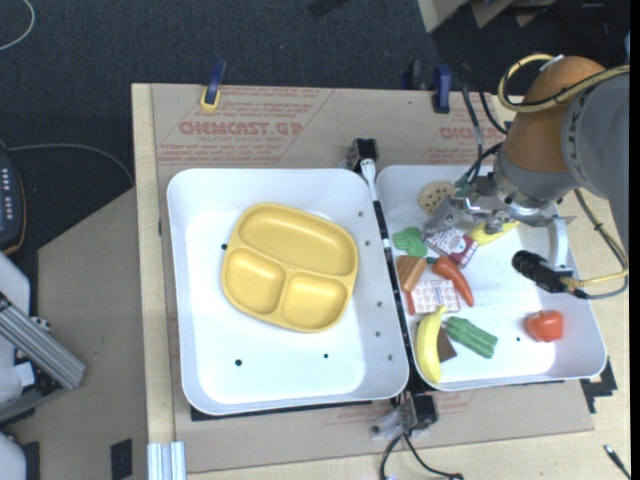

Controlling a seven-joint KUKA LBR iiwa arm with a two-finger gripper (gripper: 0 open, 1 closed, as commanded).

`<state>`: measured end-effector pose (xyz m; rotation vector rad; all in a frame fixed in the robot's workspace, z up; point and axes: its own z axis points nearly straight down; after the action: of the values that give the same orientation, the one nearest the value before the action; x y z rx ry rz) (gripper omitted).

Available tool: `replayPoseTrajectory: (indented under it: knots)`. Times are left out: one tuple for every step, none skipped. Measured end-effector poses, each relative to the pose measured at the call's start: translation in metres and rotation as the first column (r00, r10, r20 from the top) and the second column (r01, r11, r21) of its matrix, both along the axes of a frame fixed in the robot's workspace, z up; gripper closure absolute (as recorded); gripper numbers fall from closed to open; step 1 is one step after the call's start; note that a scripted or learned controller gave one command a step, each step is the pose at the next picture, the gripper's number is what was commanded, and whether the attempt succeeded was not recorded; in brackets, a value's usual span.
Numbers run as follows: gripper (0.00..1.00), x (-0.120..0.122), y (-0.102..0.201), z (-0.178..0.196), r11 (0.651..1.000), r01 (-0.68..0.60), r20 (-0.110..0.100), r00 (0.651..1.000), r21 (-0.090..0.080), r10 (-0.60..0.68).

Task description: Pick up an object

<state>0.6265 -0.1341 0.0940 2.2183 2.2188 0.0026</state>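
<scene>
Red chili pepper (455, 276) lies just below the gripper (462, 226).

Claw (462, 226) above cluttered right bin (580, 353)

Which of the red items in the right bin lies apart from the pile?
The tomato, alone near the right bin's right edge. The red pepper lies in the clutter mid-bin, by the carrot.

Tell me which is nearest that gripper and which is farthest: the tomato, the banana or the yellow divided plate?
Measured from the gripper, over the right bin:
1. Tomato, at the right bin's lower right, nearest by a modest margin.
2. Banana, at that bin's lower left edge.
3. Yellow divided plate, in the left bin, clearly farthest.
</scene>
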Motion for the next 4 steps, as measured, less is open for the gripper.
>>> replayPoseTrajectory:
  knots:
    - [0.00, 0.006, 0.000, 0.000, 1.000, -0.002, 0.011, 1.000, -0.001, 0.002]
    - [1.00, 0.008, 0.000, 0.013, 1.000, -0.001, 0.020, 1.000, -0.001, 0.001]
    - [1.00, 0.002, -0.001, 0.059, 1.000, 0.000, 0.002, 1.000, 0.000, 0.000]
    - [1.00, -0.003, -0.001, 0.121, 1.000, -0.001, 0.004, 1.000, 0.000, 0.001]
